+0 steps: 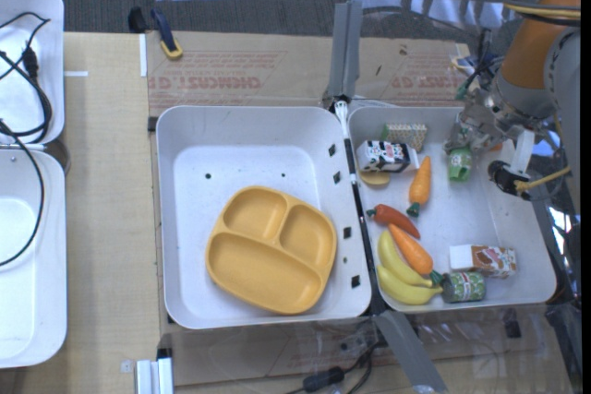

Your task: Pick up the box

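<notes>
A counter [102,198] seen from above carries two shallow white bins side by side. The left bin [185,143] holds a yellow divided plate [271,249]. The right bin [531,240] holds a scatter of toy groceries.

The box [483,260], a small carton with a white end and a reddish-brown printed body, lies on its side near the bin's front right corner. Just to its left stands a green can [464,287], close to it, with bananas [402,277] and a carrot [409,247] beyond. Further back lie a second carrot [420,182], a red pepper [395,218], a black-and-white carton [383,156] and a small green cup [460,164].

The grey and orange arm [536,41] reaches in at the back right corner. Its claw [476,138] hangs near the green cup, well apart from the box. Whether the claw is apart or together cannot be told here, and nothing is seen held in it.

This looks like the approach step, with the grasp not yet begun. The next move calls for travelling forward along the right side of the bin, lining up over the box, and coming down without nudging the can.
</notes>
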